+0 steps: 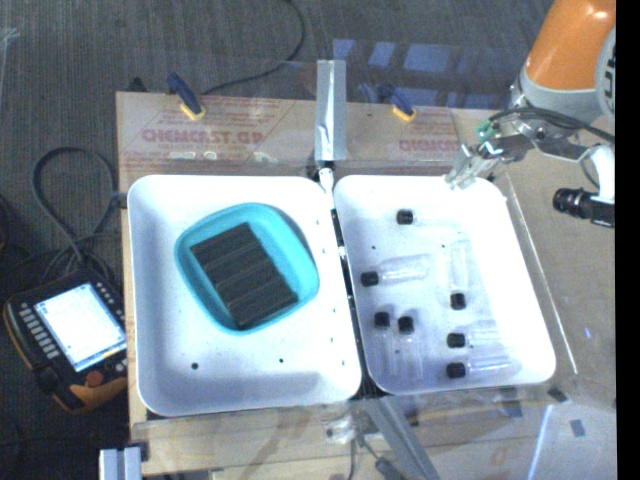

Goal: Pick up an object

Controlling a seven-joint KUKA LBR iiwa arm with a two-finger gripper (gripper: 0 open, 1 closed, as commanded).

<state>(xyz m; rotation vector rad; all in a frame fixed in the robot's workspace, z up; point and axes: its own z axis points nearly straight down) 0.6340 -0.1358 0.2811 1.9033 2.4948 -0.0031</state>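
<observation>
Several clear vials with black caps lie in the right bin [520,268]. One vial [400,268] lies on its side near the middle, with its cap toward the left. Another vial [459,266] lies lengthwise to its right. A lone black cap [404,217] sits near the far wall. More capped vials [478,366] lie by the near wall. My gripper [468,171] hovers over the far right corner of the right bin, above its rim and apart from every vial. Nothing shows in its grasp.
The left bin [160,368] holds a blue dish [200,238] with a black ridged block [243,268] in it. A metal post [330,108] stands behind the seam between the bins. Two clamps [185,95] grip the board behind.
</observation>
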